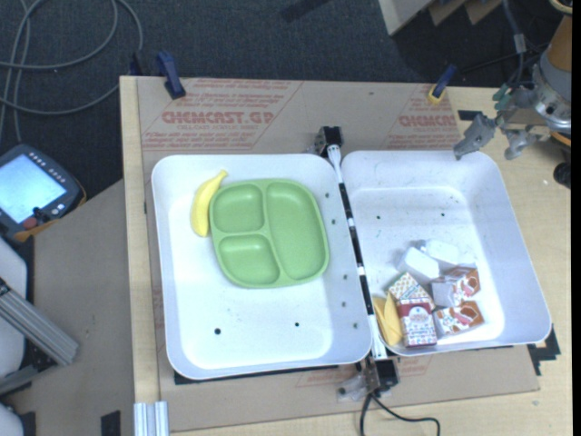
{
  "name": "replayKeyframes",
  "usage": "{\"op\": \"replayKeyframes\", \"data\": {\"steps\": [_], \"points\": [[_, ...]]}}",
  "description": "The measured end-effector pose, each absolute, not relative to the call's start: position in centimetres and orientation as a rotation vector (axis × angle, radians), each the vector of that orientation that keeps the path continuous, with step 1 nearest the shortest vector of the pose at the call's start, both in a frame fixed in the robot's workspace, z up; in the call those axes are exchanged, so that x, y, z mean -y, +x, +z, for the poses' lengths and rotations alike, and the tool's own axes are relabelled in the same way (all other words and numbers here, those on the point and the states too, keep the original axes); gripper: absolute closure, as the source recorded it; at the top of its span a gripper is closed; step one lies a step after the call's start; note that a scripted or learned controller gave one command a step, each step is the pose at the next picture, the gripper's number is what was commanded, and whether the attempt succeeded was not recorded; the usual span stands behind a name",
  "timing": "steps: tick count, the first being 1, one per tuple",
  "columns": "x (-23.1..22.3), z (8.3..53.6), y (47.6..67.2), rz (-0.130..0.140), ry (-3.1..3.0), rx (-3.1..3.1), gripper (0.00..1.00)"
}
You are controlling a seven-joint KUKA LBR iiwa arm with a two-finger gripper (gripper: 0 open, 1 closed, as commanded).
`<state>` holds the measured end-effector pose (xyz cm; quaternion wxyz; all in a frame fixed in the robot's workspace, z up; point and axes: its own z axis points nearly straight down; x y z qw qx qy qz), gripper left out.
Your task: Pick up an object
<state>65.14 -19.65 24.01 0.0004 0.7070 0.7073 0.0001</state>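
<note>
My gripper (495, 140) hovers over the far right corner of the right bin (408, 193), its two fingers spread open with nothing between them. In that bin's near right part lies a pile of small items: white blocks (425, 262), red-and-white boxes (418, 321) and a yellow piece (390, 321) by the near left wall. The pile sits well in front of the gripper. In the left bin (254, 330) a green divided plate (270, 232) rests flat, with a yellow banana (205, 203) along its left side.
Both bins stand on a cardboard-covered board held by blue clamps (170, 74) at the back. A black divider clip (329, 138) sits between the bins at the back. A handheld pendant (27, 193) and cables lie off the board at left.
</note>
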Motion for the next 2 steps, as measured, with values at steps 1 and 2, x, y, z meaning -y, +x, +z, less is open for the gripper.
{"op": "replayKeyframes", "data": {"steps": [1,2], "points": [[21.9,9.5,62.8,0.006,2.219,-2.226,0.0],[18.6,17.1,53.2,0.001,2.222,-2.221,0.0]]}}
